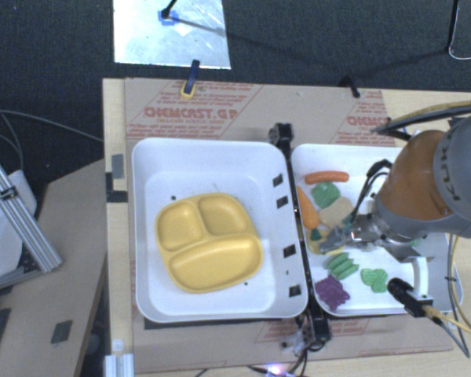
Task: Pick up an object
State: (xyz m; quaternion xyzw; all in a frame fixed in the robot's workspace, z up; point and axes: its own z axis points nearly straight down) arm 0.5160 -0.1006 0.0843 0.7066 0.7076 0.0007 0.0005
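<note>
my end effector (347,234) hangs low in the right bin (361,154), grip state unreadable, beside small toy foods by the bin's left wall; the orange carrot (307,207) there looks light, rigid, slick plastic, so i'd pinch across its thick middle.

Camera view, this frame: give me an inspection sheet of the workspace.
Surface: bench under printed brown board, bearing two white bins.
Job's things: right bin holds an orange sausage, carrot, green pods, purple piece and other toy food.
Clutter: left bin holds a yellow divided plate.
Grippers: tool low among the food in the right bin; finger state unclear.
Cables: black cable on the dark floor, top right.
Surroundings: silver sheet above the bench.
</note>
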